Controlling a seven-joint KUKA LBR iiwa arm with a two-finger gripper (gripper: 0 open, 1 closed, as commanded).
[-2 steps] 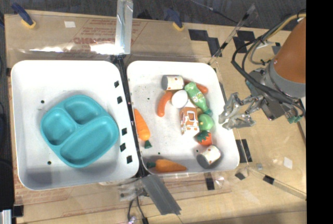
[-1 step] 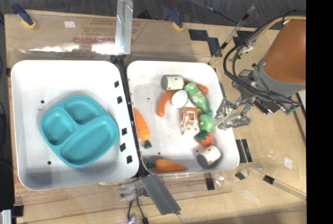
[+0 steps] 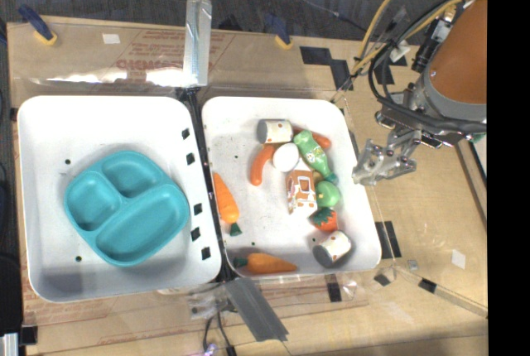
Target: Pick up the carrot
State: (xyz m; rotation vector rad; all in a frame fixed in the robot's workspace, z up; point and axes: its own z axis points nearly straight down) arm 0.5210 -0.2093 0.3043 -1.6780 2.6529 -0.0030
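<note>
Two orange carrots with green tops lie in the right bin (image 3: 358, 149). One carrot (image 3: 225, 199) rests along the bin's left wall, pointing up the view. The other carrot (image 3: 267, 264) lies flat by the front wall. My gripper (image 3: 384, 164) hovers outside the bin, just past its right wall and well to the right of both carrots. Its fingers look open with nothing between them.
Other toy foods crowd the right bin's middle: an orange sausage shape (image 3: 259, 165), a white egg (image 3: 286, 156), a green piece (image 3: 311, 150), a small box (image 3: 301, 190) and a cup-like piece (image 3: 332, 246). A teal divided plate (image 3: 124, 205) lies in the left bin (image 3: 33, 139).
</note>
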